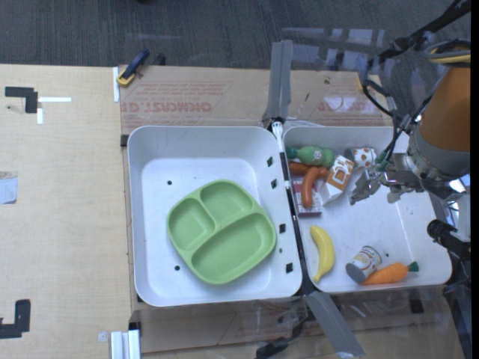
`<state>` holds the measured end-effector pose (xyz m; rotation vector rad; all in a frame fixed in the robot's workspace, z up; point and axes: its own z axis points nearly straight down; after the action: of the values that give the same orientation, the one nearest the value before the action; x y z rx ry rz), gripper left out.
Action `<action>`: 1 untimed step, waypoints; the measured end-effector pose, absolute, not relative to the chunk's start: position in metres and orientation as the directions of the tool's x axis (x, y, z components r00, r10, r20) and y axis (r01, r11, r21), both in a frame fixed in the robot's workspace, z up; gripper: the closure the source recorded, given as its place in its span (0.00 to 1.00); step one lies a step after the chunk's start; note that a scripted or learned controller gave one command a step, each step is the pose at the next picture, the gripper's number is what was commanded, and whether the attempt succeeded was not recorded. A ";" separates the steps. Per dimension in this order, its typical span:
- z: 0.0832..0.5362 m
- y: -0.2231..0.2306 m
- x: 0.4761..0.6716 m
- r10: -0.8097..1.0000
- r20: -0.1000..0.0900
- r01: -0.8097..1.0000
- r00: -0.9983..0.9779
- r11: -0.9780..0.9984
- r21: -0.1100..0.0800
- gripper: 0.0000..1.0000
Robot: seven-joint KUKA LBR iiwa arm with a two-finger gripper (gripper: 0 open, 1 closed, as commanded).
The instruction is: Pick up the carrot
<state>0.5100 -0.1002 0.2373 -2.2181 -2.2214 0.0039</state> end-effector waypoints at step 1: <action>0.198 -0.169 0.478 0.994 0.000 0.994 -0.110 0.110 -0.002 0.00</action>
<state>0.4777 -0.1688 0.1982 -2.0952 -2.3394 0.0017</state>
